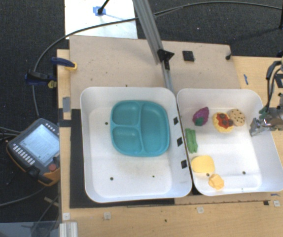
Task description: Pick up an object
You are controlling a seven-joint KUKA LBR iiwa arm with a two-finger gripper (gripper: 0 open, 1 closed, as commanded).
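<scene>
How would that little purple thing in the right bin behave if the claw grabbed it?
The purple toy looks rounded and lumpy, so it may roll or slip sideways when pinched. It is small and looks like moulded toy food, so probably light and stiff. The gripper sits at the right bin's far edge, away from it.

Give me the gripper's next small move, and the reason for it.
Probably shift the gripper left, toward the cookie, likely the nearest item. The gripper sits at the right bin's right rim, with nothing seen between its fingers.
</scene>
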